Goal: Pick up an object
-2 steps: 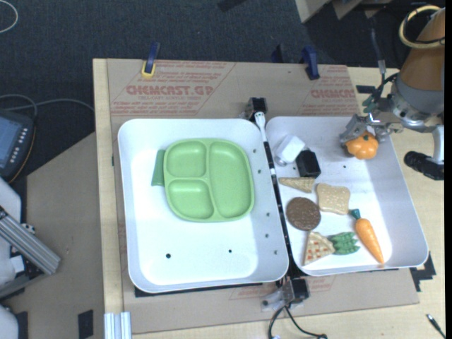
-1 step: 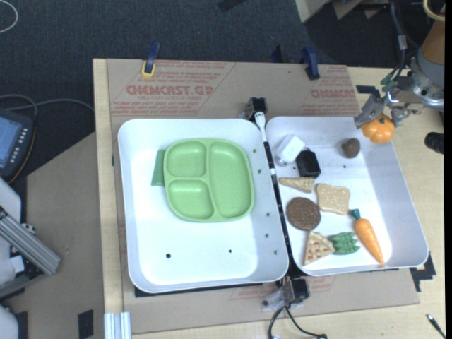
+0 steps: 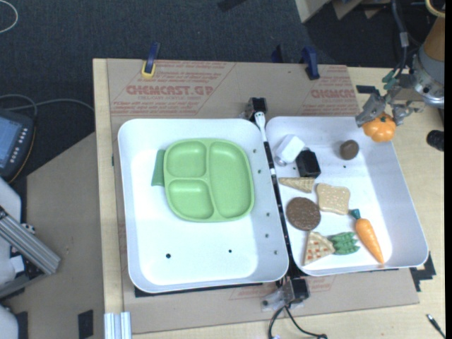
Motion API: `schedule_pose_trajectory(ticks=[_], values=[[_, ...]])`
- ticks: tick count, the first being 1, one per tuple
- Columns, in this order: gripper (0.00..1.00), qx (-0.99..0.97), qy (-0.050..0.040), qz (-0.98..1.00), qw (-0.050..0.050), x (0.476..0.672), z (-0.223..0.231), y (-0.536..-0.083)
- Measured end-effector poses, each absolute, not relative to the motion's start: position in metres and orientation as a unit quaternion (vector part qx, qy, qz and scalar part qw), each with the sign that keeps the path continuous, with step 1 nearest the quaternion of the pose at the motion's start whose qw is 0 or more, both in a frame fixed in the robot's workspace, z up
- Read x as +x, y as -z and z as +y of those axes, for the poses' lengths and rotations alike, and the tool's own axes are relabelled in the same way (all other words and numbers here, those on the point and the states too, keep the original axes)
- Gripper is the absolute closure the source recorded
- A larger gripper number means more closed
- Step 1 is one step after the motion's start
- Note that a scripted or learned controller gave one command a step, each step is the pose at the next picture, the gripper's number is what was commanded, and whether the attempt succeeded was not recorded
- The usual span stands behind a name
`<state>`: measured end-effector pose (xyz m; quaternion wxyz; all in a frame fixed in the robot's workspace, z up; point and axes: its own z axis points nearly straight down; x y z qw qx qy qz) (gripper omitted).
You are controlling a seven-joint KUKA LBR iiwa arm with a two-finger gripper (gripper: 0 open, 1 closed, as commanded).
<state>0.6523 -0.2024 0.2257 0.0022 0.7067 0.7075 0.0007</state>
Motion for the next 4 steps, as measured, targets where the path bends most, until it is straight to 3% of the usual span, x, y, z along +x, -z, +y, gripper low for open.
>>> schedule_pose_trajectory(ticks=[1,4], values=[[1.00,0.705,-0.0003,0.709,-0.001,0.629,-0.153,-0.237],[1.00,0.706,0.0008,0.708,-0.002,0.571,-0.014,-0.210]])
